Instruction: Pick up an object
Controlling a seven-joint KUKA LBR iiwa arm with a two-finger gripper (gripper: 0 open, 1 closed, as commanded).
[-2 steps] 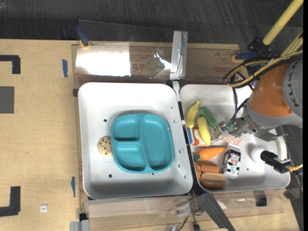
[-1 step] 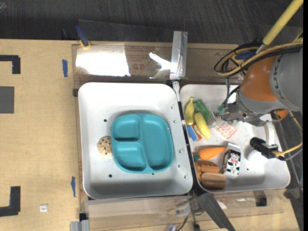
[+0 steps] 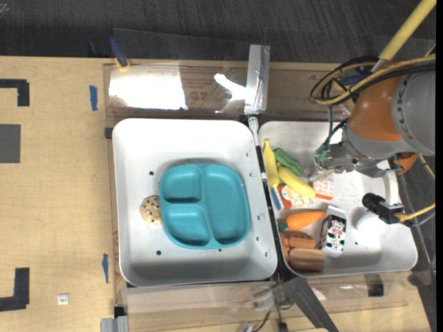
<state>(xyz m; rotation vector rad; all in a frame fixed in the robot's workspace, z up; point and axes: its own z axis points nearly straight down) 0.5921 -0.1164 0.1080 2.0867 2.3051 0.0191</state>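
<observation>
Two white bins sit side by side, and the gripper [image 3: 325, 159] hangs low over the right bin [image 3: 387, 251], near its back edge; whether it is spread or pinching anything I cannot tell. Just beside the gripper, toward the bin divider, lie a green toy vegetable [image 3: 287, 161] and a yellow banana [image 3: 294, 183], with an orange carrot [image 3: 304, 220], a small black-and-white carton [image 3: 335, 232] and brown sausage-like pieces [image 3: 303, 251] farther toward the front, and well apart in the left bin [image 3: 138, 151] a teal divided plate [image 3: 205, 204] with a cookie [image 3: 151, 209] touching its far side. Grey wrist and orange band [image 3: 374, 113] cover the gripper's upper part, its tip is blurred against clutter, and the arm is cut off at the frame edge.
</observation>
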